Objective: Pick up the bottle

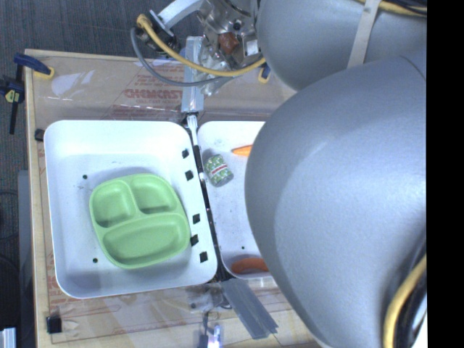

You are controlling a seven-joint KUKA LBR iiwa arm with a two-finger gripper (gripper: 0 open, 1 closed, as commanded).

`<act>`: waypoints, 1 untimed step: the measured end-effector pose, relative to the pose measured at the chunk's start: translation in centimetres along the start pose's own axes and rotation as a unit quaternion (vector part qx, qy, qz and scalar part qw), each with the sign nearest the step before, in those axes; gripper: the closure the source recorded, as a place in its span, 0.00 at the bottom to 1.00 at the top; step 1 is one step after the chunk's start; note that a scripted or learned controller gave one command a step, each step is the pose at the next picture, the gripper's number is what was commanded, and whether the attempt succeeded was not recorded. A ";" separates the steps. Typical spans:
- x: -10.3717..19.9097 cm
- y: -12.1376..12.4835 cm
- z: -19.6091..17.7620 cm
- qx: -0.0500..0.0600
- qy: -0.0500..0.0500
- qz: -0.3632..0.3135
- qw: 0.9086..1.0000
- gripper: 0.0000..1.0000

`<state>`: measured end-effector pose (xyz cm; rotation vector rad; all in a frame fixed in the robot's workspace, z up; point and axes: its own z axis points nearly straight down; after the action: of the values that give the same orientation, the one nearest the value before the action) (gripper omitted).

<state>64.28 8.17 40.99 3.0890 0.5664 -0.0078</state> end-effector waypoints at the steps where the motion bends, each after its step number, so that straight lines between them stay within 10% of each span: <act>1: 0.0 0.0 -1.0 -0.001 0.000 -0.002 1.000 1.00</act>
<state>64.31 8.22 41.99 3.0859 0.5737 -0.0089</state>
